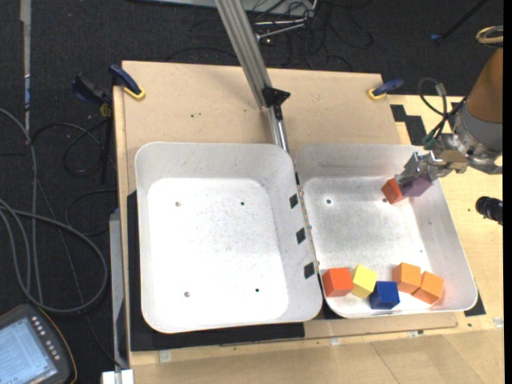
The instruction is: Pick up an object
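Your gripper (410,181) sits above the right bin (448,238), fingers clamped on a purple block (416,186), orange block (392,190) touching

A pale wooden surface (208,102) sits on dark carpeted floor (56,38). Black cables (48,214) trail over the floor far left of the claw (418,176), and a metal pole (240,38) slants above-left.

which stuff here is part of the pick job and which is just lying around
Part of the job:
- hand, over the right bin
- orange-red block and purple block at the hand
- blocks along the bin's near edge: red-orange, yellow, blue, two orange

Just lying about:
- left bin
- blue clamps
- floor cables
- screen
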Action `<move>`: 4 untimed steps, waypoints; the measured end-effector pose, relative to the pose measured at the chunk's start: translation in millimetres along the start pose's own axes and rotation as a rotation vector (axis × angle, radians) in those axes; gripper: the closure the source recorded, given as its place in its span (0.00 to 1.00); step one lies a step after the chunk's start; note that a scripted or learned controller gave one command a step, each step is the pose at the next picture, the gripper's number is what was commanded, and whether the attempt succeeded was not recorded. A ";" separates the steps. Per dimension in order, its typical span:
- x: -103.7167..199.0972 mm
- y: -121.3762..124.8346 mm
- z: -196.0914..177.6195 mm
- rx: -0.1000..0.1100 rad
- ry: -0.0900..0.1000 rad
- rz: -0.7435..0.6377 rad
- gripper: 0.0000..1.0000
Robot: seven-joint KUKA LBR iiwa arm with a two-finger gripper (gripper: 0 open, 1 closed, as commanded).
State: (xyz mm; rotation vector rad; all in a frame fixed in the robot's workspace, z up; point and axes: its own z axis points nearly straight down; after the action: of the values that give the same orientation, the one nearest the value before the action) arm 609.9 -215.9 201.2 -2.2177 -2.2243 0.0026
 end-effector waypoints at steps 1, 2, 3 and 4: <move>55.4 -6.0 5.8 0.000 0.003 -0.004 1.00; 105.9 -1.1 4.8 0.000 0.003 -0.005 1.00; 153.7 2.3 -2.6 -0.002 0.003 -0.005 1.00; 211.3 -8.5 -19.3 -0.002 0.003 -0.006 1.00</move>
State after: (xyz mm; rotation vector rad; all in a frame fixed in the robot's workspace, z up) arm 600.9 -4.7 220.3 -2.2099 -2.2309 -0.0031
